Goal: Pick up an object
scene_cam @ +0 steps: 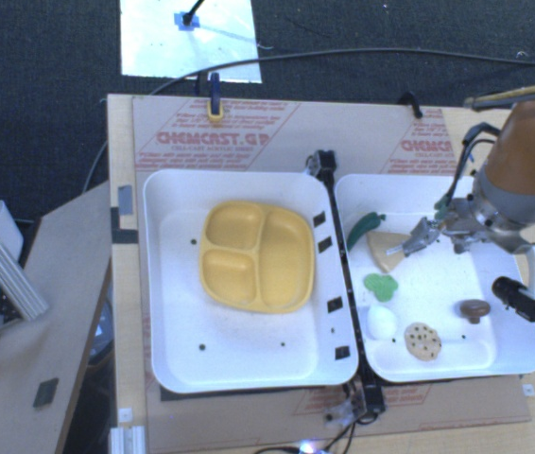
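Observation:
The right bin (509,362) holds several small toy foods: a dark green pod (363,228), a tan wedge (384,250), a green leafy piece (380,286), a white egg (381,323), a speckled cookie (422,340) and a brown mushroom (474,308). My gripper (435,244) hangs over the upper middle of this bin, just right of the tan wedge. It is open, with one fingertip (409,246) close to the wedge's right edge, and nothing sits between the fingers.
The left bin (173,348) carries a yellow divided plate (256,255). A black divider with clips (336,272) runs between the bins. The arm's orange band (530,149) looms over the right bin's far right corner. A black part (521,297) juts out near the right wall.

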`<state>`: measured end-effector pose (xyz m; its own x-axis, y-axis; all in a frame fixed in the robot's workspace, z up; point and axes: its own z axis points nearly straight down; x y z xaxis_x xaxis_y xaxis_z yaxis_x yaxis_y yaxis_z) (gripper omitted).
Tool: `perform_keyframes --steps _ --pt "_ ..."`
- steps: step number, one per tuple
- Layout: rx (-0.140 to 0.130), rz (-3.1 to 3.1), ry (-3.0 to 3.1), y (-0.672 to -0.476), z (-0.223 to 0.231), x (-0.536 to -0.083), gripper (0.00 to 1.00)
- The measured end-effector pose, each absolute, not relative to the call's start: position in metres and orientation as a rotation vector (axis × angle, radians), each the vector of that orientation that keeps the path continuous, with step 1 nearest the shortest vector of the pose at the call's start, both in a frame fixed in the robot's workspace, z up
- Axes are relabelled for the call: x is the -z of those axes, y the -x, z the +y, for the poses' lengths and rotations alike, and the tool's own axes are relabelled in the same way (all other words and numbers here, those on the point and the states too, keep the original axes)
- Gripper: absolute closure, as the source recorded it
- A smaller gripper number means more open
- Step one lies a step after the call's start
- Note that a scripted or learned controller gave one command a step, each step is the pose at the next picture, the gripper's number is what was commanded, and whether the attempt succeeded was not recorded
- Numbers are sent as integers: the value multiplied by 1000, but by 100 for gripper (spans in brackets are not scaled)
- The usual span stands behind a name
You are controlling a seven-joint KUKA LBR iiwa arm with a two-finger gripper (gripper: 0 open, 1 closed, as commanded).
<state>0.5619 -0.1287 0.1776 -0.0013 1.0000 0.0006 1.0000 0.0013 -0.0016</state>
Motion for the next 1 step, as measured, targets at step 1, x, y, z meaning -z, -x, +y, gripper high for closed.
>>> perform_keyframes --steps 1 --pt "-3 -2221 2218 -569 -131 -118 0"
